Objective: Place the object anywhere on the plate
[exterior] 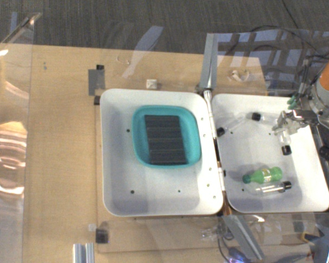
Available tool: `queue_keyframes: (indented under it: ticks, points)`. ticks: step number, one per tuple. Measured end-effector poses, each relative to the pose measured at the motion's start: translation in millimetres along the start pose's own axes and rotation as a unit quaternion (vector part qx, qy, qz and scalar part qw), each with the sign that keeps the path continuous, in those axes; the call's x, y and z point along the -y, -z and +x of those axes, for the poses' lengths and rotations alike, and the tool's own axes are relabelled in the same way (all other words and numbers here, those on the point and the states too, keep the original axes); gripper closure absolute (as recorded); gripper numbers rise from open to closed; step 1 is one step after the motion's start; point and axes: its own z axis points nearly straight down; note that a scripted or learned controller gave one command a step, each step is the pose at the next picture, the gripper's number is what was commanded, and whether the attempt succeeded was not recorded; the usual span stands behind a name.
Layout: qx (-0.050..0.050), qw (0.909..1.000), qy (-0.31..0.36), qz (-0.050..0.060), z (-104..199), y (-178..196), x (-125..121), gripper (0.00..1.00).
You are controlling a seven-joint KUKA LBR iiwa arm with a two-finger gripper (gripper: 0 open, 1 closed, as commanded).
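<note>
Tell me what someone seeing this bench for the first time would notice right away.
First, the teal plate with a dark ridged block on it, sitting in the left bin. Next, the small green bottle lying near the front of the right bin, with a clear tube beside it. Then the pincer over the far right part of that bin.

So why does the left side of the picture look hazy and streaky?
In the camera view, a clear sheet over the wooden bench catches warm glare at the left; the shallow white left bin shows soft shadow along its wall, and the teal rectangular plate stays sharp.
</note>
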Motion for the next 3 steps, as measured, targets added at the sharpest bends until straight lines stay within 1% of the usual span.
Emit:
queue_keyframes:
  ticks: [1, 2, 3]
  points:
    - [0.000, 0.9964, 0.085, 0.000, 57, -25, 15, 1.00]
    - [-0.001, 0.9854, 0.170, 0.001, 136, -22, 46, 1.00]
    - [0.002, 0.9763, 0.216, -0.004, 158, -28, -9, 1.00]
